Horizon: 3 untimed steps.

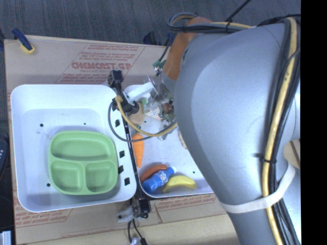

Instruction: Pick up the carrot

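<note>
Carrot (pixel 138 148) at frame centre, against bin wall: light, stiff, tapered, probably smooth; grab thick middle. Gripper (pixel 156 117) just above; grip state unclear.

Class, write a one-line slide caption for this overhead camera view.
Gripper above the carrot in the right bin; green tray in the left.

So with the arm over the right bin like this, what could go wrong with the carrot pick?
1. The carrot lies close against the bin's left wall, so a finger may strike the wall rather than slip beside it.
2. A yellow cable loops just above the carrot's top end and could snag or be grabbed.
3. The gripper is largely hidden among wiring and the arm's bulk, so alignment is hard to judge; a miss seems plausible.
</note>
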Each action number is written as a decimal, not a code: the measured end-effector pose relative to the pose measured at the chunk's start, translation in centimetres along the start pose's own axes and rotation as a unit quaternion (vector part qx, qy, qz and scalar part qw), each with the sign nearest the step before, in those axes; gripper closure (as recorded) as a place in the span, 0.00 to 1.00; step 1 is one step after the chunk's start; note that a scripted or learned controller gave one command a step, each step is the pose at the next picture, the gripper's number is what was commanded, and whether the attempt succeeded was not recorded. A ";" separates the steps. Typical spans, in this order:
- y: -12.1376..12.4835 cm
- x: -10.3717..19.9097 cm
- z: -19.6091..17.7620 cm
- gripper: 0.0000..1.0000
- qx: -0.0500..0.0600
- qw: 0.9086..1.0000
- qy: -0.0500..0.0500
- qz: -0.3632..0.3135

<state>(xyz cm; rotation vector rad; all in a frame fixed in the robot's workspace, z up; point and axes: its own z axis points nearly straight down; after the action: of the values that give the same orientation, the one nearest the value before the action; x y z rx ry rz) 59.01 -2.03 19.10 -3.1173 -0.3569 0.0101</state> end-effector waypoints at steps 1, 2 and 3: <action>-3.0 -0.5 0.0 0.00 -0.001 1.000 0.000 0.010; -2.4 6.3 -7.8 0.00 -0.001 0.996 0.001 -0.092; 4.1 3.6 -15.7 0.00 -0.001 0.992 0.002 -0.129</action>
<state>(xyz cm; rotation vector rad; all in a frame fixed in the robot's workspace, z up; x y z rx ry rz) 63.52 -5.25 34.72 -3.0468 -0.7561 0.0039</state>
